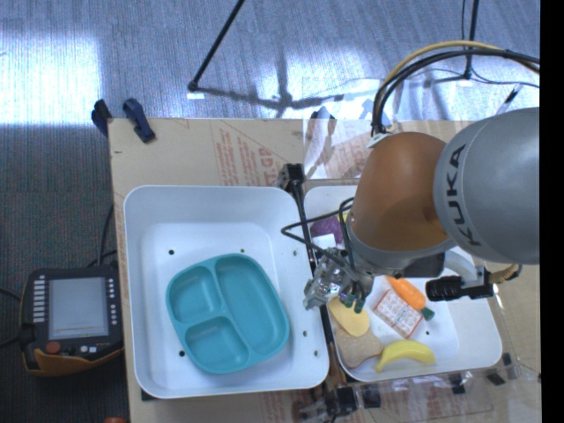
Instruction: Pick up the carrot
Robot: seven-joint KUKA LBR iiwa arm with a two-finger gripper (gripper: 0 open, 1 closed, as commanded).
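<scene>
Approach step, judging by the scene: gripper [337, 291] low at right bin's [480, 346] nine o'clock edge, finger opening impossible to tell. Carrot [407, 293] just at gripper's three o'clock, ungrasped. Next, probably: shift toward three o'clock, then descend.

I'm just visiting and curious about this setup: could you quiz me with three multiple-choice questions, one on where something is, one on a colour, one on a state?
1. The carrot lies in:
A. the right bin
B. the left bin
C. the floor

2. The divided tray is:
A. red
B. teal
C. yellow

3. The banana is:
A. between the tool's fingers
B. on the tray
C. lying in the bin

Answers:
1. A, it sits beside the tool.
2. B, teal against the white left bin.
3. C, it rests apart from the tool.
</scene>
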